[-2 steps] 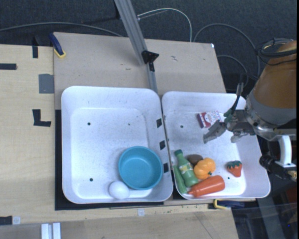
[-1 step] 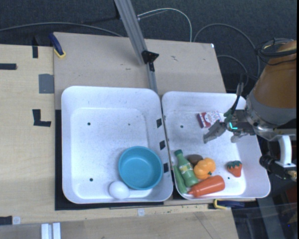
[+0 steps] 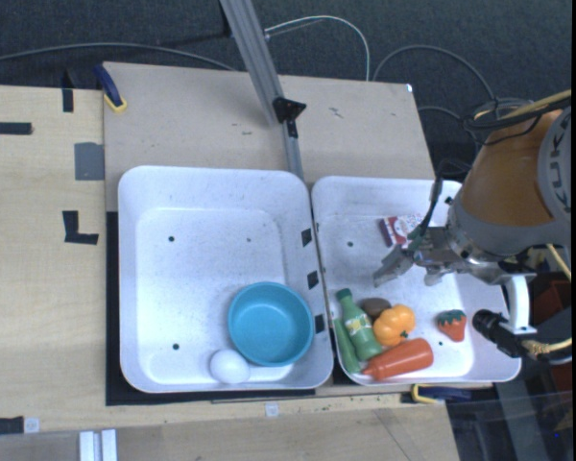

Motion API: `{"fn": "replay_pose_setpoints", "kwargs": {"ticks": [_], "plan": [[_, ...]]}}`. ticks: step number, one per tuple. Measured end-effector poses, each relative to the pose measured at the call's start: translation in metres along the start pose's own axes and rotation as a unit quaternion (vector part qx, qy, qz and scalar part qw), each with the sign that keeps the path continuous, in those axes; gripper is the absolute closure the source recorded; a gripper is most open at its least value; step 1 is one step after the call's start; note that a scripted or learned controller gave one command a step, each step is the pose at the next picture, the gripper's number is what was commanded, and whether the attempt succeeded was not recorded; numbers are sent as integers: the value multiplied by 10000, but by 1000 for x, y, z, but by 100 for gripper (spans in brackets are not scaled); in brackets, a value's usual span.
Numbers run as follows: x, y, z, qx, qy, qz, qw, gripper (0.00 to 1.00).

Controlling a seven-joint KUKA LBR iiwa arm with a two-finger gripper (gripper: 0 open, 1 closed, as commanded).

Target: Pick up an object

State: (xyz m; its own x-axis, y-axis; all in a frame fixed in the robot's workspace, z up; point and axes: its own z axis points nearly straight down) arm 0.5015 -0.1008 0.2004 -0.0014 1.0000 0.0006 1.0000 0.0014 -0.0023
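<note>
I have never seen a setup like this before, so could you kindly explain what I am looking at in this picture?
This is one camera fixed above a bench, looking down at a slant. The grey and orange machine on the right is a robot arm; its gripper hangs over the right bin, with nothing visibly between its fingers. That bin contains a green bottle, an orange pepper, a carrot, a strawberry, a dark lump and a red-and-white packet. The left bin contains a blue bowl and a white ball. The job is picking something up.
</note>
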Motion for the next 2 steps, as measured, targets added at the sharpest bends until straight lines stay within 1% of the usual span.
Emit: {"fn": "replay_pose_setpoints", "kwargs": {"ticks": [1,2], "plan": [[8,5,50,27,3,-1,10000,0],[8,3,93,22,5,4,10000,0]]}}
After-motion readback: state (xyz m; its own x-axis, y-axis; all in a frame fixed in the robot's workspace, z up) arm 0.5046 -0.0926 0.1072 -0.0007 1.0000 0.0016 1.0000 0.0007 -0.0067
